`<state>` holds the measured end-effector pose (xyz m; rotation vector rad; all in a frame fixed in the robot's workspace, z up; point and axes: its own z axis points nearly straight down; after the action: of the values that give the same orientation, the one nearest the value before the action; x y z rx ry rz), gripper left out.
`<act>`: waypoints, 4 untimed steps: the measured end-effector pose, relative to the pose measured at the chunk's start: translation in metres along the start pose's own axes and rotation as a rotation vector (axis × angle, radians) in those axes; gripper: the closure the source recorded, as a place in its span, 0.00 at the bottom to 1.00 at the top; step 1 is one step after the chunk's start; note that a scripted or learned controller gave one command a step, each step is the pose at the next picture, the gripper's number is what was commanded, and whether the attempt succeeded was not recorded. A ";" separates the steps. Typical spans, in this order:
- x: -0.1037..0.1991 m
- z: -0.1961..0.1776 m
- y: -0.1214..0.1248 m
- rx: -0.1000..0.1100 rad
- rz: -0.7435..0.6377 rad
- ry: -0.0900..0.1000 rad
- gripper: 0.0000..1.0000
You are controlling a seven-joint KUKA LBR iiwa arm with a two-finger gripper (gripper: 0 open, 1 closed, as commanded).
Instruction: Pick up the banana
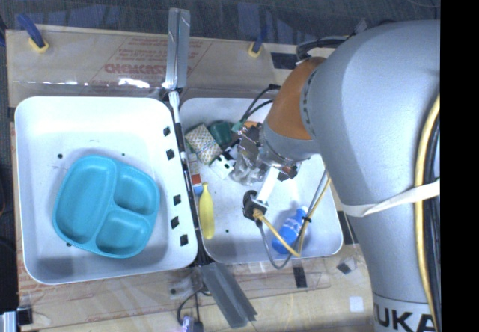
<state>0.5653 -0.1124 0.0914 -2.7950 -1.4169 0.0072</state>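
Currently: banana [206,211] in right bin [314,248], untouched.
Lies against that bin's left wall; gripper [247,167] hovers right of banana, grip state indiscernible.

The banana [206,211] lies in the right bin [318,248], close along its left wall. The gripper [249,167] hangs over the middle of that bin, apart from the banana. A blue bottle [290,229] lies near the bin's front edge. A blue divided plate [107,205] sits in the left bin [37,143].
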 end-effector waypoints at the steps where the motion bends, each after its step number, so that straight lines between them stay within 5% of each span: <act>1: 0.011 0.000 -0.020 -0.003 0.437 0.001 0.00; 2: 0.012 -0.009 -0.022 0.005 0.429 -0.001 1.00; 3: 0.065 -0.099 -0.091 -0.004 0.644 0.002 1.00; 4: 0.098 -0.158 -0.155 -0.007 0.631 0.003 1.00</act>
<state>0.4995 0.0569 0.2510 -3.1032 -0.4810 0.0015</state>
